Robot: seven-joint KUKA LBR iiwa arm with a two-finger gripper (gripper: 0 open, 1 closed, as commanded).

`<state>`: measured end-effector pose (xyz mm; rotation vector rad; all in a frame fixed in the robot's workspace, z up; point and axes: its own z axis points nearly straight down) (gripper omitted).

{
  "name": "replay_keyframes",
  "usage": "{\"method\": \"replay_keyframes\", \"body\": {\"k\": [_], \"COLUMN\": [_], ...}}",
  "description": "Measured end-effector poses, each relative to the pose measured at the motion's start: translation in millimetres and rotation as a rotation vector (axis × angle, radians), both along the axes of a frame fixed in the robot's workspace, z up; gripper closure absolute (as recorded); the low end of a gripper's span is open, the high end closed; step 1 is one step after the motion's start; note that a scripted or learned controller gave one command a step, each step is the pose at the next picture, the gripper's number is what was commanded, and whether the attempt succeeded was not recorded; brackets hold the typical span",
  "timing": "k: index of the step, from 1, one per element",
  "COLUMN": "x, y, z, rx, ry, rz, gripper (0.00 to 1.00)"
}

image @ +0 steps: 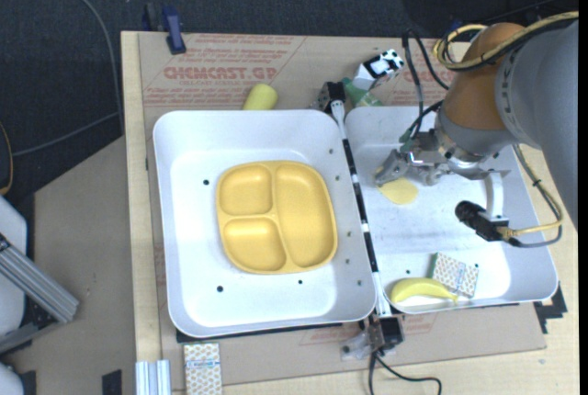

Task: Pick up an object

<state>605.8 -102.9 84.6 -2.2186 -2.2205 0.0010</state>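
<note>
We saw the gripper low in the right bin, just above a pale yellow disc; its grip we couldn't tell.

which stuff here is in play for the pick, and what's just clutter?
In play:
pincer, over the right bin
pale yellow disc, just below the pincer
banana
patterned packet

Lying about:
yellow divided plate in the left bin
yellow cylinder on the cardboard
blue clamp
</note>
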Motion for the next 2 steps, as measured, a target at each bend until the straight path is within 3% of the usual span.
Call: {"method": "replay_keyframes", "body": {"k": [2], "x": [-11.7], "y": [4.9], "z": [0.1], "rx": [-0.001], "ry": [0.000], "rz": [-0.001], "gripper": [0.00]}}
